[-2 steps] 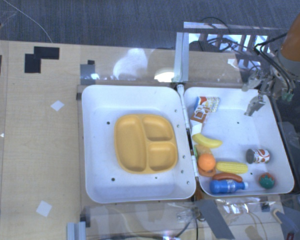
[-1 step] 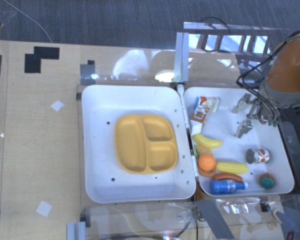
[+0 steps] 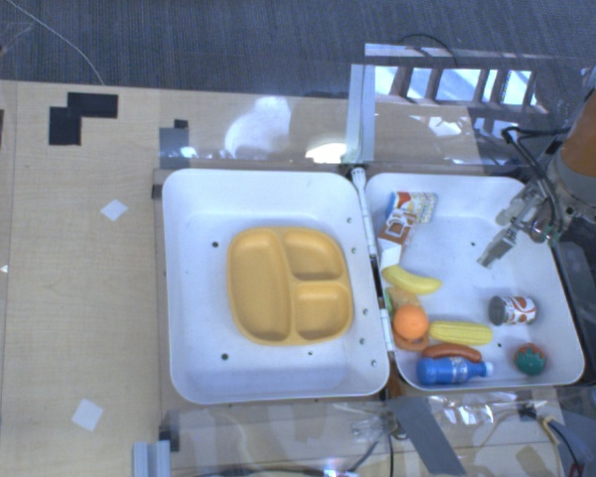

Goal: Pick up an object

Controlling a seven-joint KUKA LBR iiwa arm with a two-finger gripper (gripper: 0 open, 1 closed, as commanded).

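Observation:
The right bin point(image 3: 457, 207) holds several small objects. A red and white snack pack point(image 3: 405, 215) lies at its back left. Along the left wall lie a yellow banana point(image 3: 412, 281) and an orange point(image 3: 409, 323). Near the front are a yellow corn-like piece point(image 3: 460, 333), a red sausage point(image 3: 447, 351) and a blue bottle point(image 3: 452, 370). A small red and white can point(image 3: 517, 310) and a green ball point(image 3: 529, 360) sit at the front right. My gripper point(image 3: 504, 235) hangs open over the bin's bare right middle, above and behind the can, holding nothing.
The left bin point(image 3: 194, 346) holds a yellow divided plate point(image 3: 290, 284) at its middle. A metal frame point(image 3: 457, 78) stands behind the right bin. Cables run by the arm at the right edge. Bare bin floor lies between the snack pack and my gripper.

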